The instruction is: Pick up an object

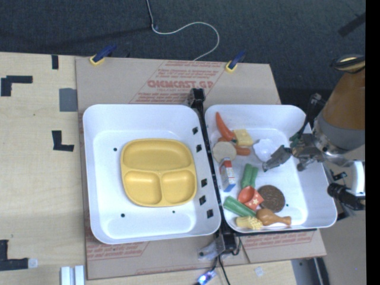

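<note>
Cardboard printed with red lettering covers the middle of the wooden surface and carries the two white bins side by side. The left bin holds a yellow plate with three compartments, lying flat near its centre. The right bin holds a cluster of toy food along its left and lower parts. The arm, grey with an orange band, reaches in over the right rim of that bin, and its gripper hangs above the bare white floor in the bin's upper right part, fingers spread apart with nothing between them. Below it lies a round brown patty, apart from the gripper. To the left of the patty sit a red piece and a green pepper-like stick; a second green piece lies along the bin's lower left. A chicken drumstick and a small corn cob rest against the near wall. Higher up, an orange carrot lies slanted by the left wall, next to a pale yellow block and a round beige disc. A small white and red tube lies under the disc. A thin white cable loops across the dark floor beyond the surface.
</note>
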